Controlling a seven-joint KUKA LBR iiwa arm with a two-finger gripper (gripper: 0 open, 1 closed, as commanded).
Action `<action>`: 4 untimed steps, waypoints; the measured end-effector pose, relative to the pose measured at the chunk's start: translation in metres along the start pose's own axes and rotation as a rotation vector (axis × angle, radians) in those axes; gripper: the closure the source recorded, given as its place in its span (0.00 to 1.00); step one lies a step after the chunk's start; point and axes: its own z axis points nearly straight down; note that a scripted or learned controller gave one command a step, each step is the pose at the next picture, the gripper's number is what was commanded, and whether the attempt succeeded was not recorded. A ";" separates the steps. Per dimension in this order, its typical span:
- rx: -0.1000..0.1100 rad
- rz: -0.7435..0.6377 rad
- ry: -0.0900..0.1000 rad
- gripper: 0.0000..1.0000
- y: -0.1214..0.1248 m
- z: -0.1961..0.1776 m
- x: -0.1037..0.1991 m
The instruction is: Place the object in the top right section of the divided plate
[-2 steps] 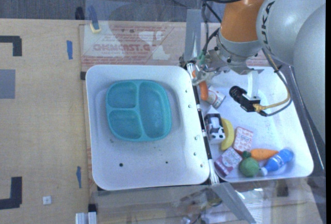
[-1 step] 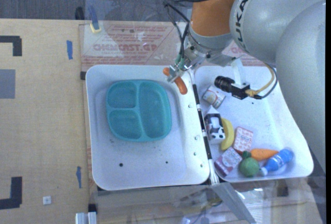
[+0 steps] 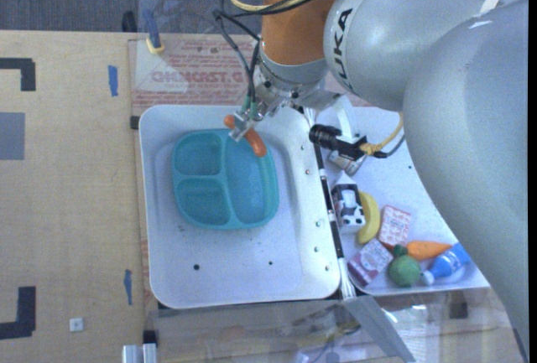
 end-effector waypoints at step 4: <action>-0.003 -0.643 -0.002 0.00 -0.002 -0.089 0.021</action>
